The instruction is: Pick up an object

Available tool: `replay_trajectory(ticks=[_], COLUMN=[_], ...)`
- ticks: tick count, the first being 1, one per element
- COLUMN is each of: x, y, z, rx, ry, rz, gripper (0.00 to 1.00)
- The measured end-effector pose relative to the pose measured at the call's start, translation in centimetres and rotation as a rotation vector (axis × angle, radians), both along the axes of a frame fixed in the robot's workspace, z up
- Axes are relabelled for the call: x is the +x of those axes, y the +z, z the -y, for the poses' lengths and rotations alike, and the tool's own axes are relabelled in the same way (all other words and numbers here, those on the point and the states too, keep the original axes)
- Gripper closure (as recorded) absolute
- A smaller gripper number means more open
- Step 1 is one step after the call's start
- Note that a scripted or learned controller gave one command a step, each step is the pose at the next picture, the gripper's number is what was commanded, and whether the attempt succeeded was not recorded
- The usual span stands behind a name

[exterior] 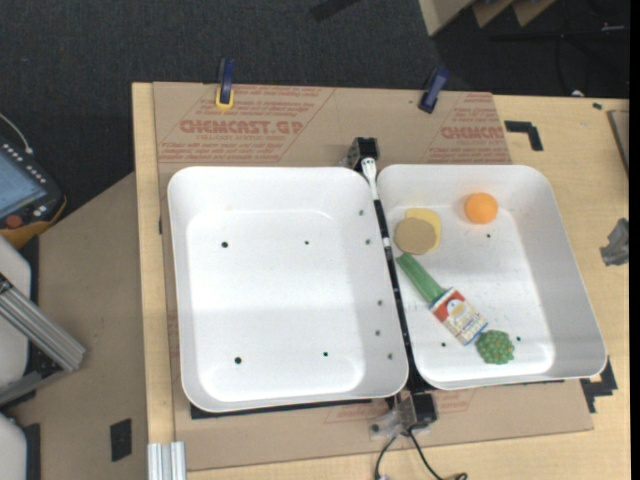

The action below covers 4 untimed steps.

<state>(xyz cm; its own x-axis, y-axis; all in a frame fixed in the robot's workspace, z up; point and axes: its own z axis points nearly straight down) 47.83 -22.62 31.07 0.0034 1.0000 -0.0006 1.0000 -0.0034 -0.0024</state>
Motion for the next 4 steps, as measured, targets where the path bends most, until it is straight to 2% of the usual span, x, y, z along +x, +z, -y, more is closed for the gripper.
replay_trajectory(ticks=[1,2,3,4], x=[0.2,0.0,0.3,0.0], y=[6.2,0.1,8.1,-3.5], z=[-1.8,-0.2,-4.2,-3.3], rx=[-0.004,0.002,-0.003,0.004], ry=[0.006,0.002,0.009,0.002], rz=[0.012,-0.003,0.014,-0.007], gripper=[1.00,1.00,1.00,1.00])
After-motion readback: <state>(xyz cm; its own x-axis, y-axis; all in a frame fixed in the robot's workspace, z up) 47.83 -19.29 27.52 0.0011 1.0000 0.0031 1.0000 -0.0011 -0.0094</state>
